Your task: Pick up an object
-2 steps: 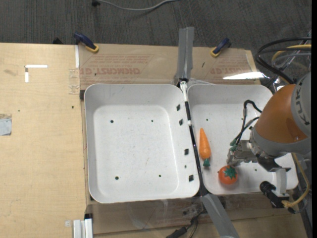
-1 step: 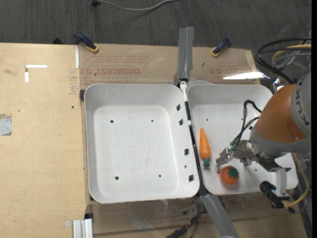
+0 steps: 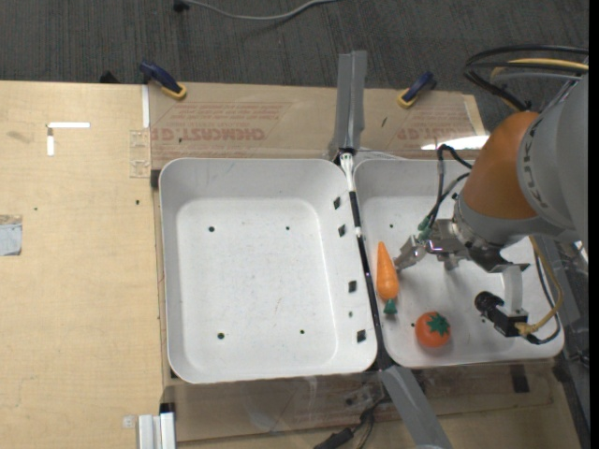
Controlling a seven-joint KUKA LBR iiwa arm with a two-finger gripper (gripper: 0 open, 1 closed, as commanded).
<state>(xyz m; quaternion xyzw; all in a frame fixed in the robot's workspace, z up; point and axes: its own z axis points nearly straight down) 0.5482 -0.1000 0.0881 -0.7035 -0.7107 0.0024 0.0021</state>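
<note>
An orange toy carrot (image 3: 386, 269) with a green top lies along the left wall of the right bin (image 3: 402, 190). A small orange-red round fruit (image 3: 432, 329) with a green stalk sits near that bin's front edge. My gripper (image 3: 429, 254) hangs over the middle of the right bin, just right of the carrot and above the round fruit. Its two metal fingers (image 3: 408, 254) are spread open with nothing between them. The left fingertip is close to the carrot, and I cannot tell whether they touch.
The left bin (image 3: 178, 251) stands beside the right one, with black clips along their shared wall (image 3: 356, 251). The arm's grey body and orange band (image 3: 501, 171) cover the right bin's far right side. Cardboard and clamps lie behind the bins.
</note>
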